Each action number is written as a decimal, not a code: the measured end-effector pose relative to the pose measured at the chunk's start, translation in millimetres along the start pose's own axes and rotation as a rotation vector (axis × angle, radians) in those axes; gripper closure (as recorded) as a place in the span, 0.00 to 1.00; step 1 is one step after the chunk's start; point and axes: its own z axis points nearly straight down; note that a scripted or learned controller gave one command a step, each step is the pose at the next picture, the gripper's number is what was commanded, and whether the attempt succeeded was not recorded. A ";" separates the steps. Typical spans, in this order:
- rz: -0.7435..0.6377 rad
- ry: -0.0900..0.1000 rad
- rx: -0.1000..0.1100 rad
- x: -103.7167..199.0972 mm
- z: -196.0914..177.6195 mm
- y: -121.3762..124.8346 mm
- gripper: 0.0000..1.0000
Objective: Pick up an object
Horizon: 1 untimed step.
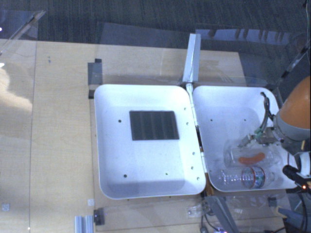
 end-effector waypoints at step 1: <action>-0.095 0.001 -0.003 14.8 -1.0 -27.4 0.00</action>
